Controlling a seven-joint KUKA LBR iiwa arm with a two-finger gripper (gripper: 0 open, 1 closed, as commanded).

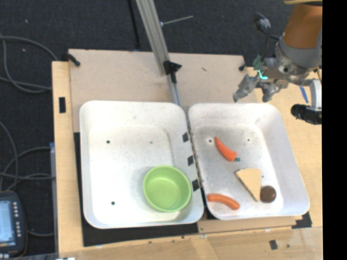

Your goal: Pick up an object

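Note:
In the right bin (pixel 282 140) lie an orange carrot (pixel 225 149) near the middle, a yellow cheese wedge (pixel 249 181), a dark brown ball (pixel 268 193) beside the wedge, and an orange sausage (pixel 223 200) at the front edge. A green bowl (pixel 166 188) sits in the left bin (pixel 103 145) at its front right. My gripper (pixel 255 90) hangs above the far rim of the right bin, well behind the carrot. Its two fingers stand apart with nothing between them.
A slanted aluminium bar (pixel 154 34) rises from behind the bins where they meet. Black cables (pixel 21 80) run over the floor at the left. A small screen device (pixel 11 221) sits at the lower left.

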